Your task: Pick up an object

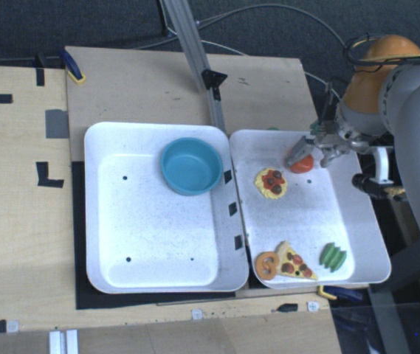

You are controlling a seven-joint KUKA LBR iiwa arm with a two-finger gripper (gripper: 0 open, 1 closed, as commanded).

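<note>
The red object (303,164) lies at the far side of the right bin (365,268), and the claw (309,153) is low on it. I cannot tell how the claw stands. The grasp seems in hand; next, a clean lift. The wooden counter (18,124) also carries the left bin (106,271) with a blue bowl (191,166).

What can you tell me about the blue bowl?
The blue bowl is round and teal-blue all over, smooth like plastic, with a plain rim and nothing visible inside. It stands upright, open side up, in the left bin, near that bin's far right corner. It rests on the white speckled floor of the bin, and no other object touches it.
</note>
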